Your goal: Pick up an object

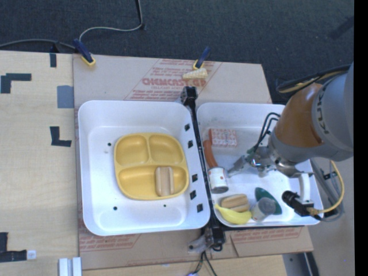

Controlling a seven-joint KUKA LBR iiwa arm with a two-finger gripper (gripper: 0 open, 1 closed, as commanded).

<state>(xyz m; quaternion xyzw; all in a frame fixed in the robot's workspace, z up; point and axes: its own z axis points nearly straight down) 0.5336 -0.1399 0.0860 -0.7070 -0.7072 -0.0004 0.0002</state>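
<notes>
Camera view showed the gripper [240, 167] low in the right bin [253, 112], its fingers slightly apart and holding nothing — just beside a small white can [218, 179]. Near the front wall lay a bun [234, 202] and a banana [233, 215]. A yellow tray [144, 154] sat in the left bin [98, 154].
</notes>
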